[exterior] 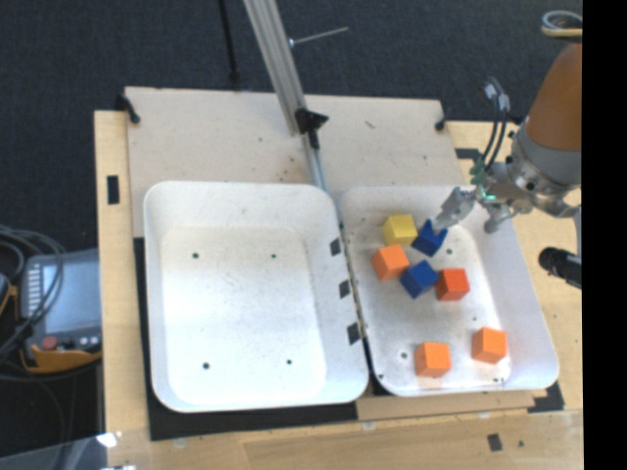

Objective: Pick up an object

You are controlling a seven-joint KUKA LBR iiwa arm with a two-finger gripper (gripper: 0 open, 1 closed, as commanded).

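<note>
The right bin (pixel 517 297) holds several cubes. A yellow cube (pixel 399 228) and a blue cube (pixel 430 238) lie near its far edge. Just in front of them sit an orange cube (pixel 390 260), a second blue cube (pixel 419 278) and a red-orange cube (pixel 452 284). Two more orange cubes (pixel 432 358) (pixel 489 345) rest near the front. My gripper (pixel 474 211) hangs open over the bin's far right part, up and to the right of the first blue cube. One of its fingers (pixel 455 205) reaches toward that cube. Nothing is between the fingers.
The left bin (pixel 245 292) stands beside the right one, across a narrow divide. A slanted metal post (pixel 279 52) rises behind the bins. Cables and a control pendant (pixel 59 306) lie off the bench's left side.
</note>
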